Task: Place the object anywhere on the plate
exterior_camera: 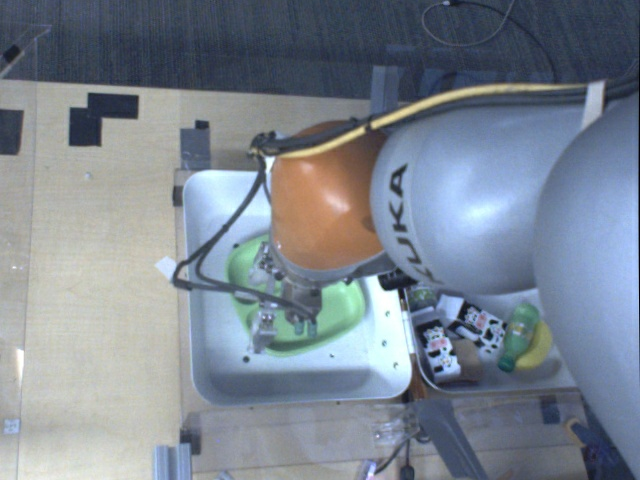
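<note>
Green plate (340,313): middle and 12 o'clock side hidden beneath arm. Right bin (440,380): 12 o'clock part covered. Gripper (268,330): fingers indistinct.

Dark grey carpet (250,18) up top, a thin cable (480,13) looping across it; below, pale wooden bench (90,318) with black tape patches (100,116).

A glossy green plastic plate (345,313) lies in a smooth white plastic bin (215,268) on a pale wood-grain worktop (90,318); the arm (480,198) above shows satin grey casing and a shiny orange band (320,208).
</note>
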Controlling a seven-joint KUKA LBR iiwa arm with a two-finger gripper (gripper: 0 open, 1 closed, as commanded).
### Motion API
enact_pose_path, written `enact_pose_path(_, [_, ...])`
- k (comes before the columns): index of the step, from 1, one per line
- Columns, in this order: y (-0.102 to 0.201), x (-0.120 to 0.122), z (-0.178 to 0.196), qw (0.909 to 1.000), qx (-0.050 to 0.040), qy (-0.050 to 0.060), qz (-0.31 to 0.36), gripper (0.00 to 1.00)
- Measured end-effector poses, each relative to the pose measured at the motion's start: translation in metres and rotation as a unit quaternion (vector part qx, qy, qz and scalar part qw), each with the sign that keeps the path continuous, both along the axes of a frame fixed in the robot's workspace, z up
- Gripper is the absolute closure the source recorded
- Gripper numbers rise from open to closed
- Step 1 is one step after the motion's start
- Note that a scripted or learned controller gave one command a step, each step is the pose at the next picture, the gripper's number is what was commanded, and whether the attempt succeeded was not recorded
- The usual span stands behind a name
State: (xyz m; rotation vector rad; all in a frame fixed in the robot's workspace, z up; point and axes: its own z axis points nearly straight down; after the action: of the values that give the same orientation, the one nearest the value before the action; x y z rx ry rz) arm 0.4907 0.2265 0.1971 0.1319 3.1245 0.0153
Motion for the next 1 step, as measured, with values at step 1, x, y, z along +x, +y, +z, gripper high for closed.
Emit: enact_pose_path(1, [-0.0224,-0.0031,-0.0782,0.9999,-0.0035,0.005,0.010,0.00])
